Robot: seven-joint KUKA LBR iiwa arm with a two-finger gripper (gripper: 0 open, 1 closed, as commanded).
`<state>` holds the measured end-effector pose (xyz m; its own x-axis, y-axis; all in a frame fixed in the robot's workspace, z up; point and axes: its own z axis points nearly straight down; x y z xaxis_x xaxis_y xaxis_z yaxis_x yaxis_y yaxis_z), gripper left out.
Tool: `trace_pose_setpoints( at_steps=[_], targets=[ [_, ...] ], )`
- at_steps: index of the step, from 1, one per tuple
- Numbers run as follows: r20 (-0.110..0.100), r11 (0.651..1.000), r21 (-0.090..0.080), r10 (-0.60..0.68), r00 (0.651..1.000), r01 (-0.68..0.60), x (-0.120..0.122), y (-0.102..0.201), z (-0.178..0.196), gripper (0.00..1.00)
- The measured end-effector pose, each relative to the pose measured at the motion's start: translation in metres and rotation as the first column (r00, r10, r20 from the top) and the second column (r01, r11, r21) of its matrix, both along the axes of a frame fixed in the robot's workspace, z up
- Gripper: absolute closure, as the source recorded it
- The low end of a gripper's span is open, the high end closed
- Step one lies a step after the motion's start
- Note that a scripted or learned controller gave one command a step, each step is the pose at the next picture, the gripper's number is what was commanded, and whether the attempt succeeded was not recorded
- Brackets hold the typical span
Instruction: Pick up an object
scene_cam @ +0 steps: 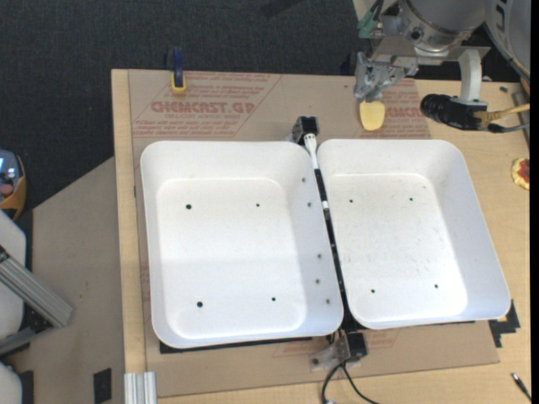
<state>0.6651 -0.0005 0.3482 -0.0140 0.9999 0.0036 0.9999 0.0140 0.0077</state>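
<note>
Counter (pixel 219 99): brown board w/ red print, on dark carpet. Left white bin (pixel 168 175) and right white bin (pixel 472 192) sit side by side, touching at the middle, w/ only small dark dots on their floors. Grey arm (pixel 438 7) top right. Pincer (pixel 373 91) clamped on a small pale-yellow object (pixel 372 114), which hangs above the counter just behind the right bin.

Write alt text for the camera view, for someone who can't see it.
A grey robot arm holds its gripper just above a small yellow object lying on the bench behind the right white bin. The left white bin sits beside it.
</note>
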Motion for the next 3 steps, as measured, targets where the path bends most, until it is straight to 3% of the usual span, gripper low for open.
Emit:
trace_pose_setpoints(
  at_steps=[1,2,3],
  targets=[
    [0.001,1.000,-0.010,-0.024,1.000,0.024,0.001,-0.141,0.051,1.00],
    [-0.014,1.000,-0.003,-0.013,1.000,0.013,0.001,-0.118,-0.030,1.00],
    [0.001,1.000,-0.012,-0.023,1.000,0.023,0.000,-0.231,0.021,1.00]
  ],
)
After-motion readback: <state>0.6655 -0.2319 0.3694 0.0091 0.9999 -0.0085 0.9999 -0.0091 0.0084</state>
